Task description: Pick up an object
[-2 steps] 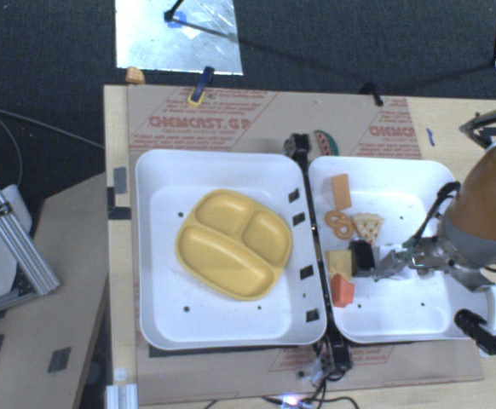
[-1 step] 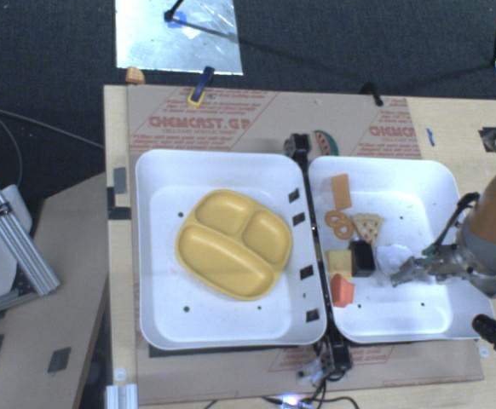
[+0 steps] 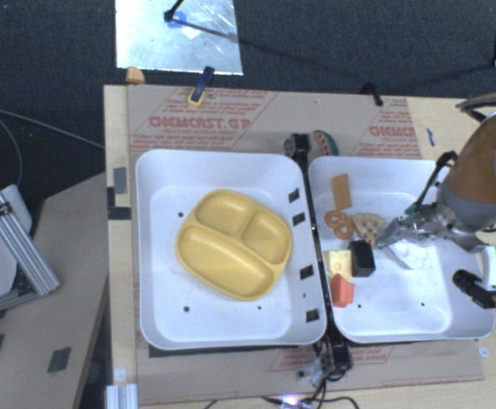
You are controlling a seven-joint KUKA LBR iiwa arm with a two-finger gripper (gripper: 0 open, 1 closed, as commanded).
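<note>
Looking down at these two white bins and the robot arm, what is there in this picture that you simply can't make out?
- The hand: blurred and small in the camera view; whether it grips anything is unclear.
- The arm: cut off by the right edge.
- The clear, pale thing under the hand: too faint against the right bin to identify.
- The pale waffle-like piece: too small to name.
- The dark item behind the bins: partly hidden by their rims.

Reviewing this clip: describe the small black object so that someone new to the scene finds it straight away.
Start at the right-hand white bin, the one without the yellow tray. Near its left wall lies a cluster of small items. The black block sits beside the yellow block, above the red piece; it is the only dark item there.
</note>
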